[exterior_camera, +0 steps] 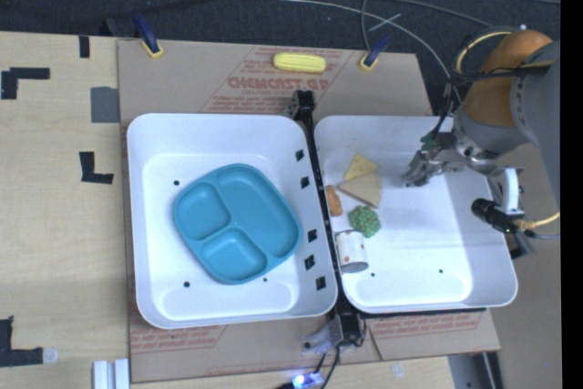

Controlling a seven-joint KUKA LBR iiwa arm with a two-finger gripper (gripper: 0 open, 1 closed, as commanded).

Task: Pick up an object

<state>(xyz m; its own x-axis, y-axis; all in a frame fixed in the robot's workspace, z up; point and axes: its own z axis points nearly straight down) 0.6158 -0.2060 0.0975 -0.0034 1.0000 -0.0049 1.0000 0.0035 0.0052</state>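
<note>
Gripper (421,172) sits low over the right bin (428,287), upper middle; finger state cannot be told. Nothing seen between the fingers. Candidates lie along the bin's left side: cheese wedge (362,180), orange piece (334,200), green broccoli-like toy (365,220), white can (351,251). Left bin (150,196) holds a blue divided plate (237,222).

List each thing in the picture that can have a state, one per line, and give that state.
blue divided tray: flat in the left bin, compartments bare
sandwich wedge: lying in the right bin
broccoli piece: loose beside the wedge
small can: on its side
yellow banana: lying outside the bins
gripper: over the right bin, holding nothing visible
</note>
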